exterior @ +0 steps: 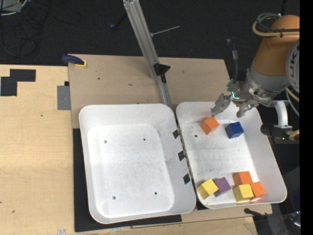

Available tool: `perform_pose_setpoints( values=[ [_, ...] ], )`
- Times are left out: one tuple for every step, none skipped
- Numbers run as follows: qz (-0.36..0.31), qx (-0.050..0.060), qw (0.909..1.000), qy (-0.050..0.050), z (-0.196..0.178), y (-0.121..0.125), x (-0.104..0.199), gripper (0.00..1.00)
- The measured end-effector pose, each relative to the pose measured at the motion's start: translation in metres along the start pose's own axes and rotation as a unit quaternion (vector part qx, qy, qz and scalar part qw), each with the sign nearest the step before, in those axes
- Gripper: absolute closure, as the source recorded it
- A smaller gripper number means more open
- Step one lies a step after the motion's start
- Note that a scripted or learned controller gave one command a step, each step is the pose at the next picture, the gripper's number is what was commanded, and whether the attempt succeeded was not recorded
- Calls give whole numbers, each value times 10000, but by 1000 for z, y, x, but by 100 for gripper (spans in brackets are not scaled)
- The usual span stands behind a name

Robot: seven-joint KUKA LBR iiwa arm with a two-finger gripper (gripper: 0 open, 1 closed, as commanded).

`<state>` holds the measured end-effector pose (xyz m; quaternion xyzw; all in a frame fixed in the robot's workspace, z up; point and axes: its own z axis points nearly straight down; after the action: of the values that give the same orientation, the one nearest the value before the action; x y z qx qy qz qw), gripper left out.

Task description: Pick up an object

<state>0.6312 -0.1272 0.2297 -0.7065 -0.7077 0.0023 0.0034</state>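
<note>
Claw: my gripper (pixel 231 107) hangs over the far end of the right bin (pixel 274 165), fingers spread apart, nothing between them.
Nearest targets: an orange cube (pixel 210 125) and a blue cube (pixel 234 129) sit side by side, a small gap between them, just toward the camera from the claw.
Key relation: the orange cube lies toward the camera and slightly left of the left finger; the blue cube lies just about straight toward the camera from the midpoint. I judge the blue one the closer line.
Cube axis: both look roughly square, turned a little against the bin edges; no long side to favour.
Other cubes: yellow (pixel 208 187), purple (pixel 222 184) and a yellow-orange cluster (pixel 247 187) at the near end, well apart from the claw.
Left bin (pixel 98 126): not my concern now.
Next, my call: shift toward the camera, then descend.
</note>
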Motion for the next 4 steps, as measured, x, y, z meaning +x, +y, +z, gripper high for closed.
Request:
perform_pose_setpoints(
  values=[
    [-4, -25, 10000, -5, -3, 1, 0, 0],
    [1, 4, 10000, 1, 52, -2, 10, 0],
    [4, -3, 10000, -4, 98, 4, 8, 0],
    [9, -24, 10000, -7, 140, 4, 9, 0]
  ],
)
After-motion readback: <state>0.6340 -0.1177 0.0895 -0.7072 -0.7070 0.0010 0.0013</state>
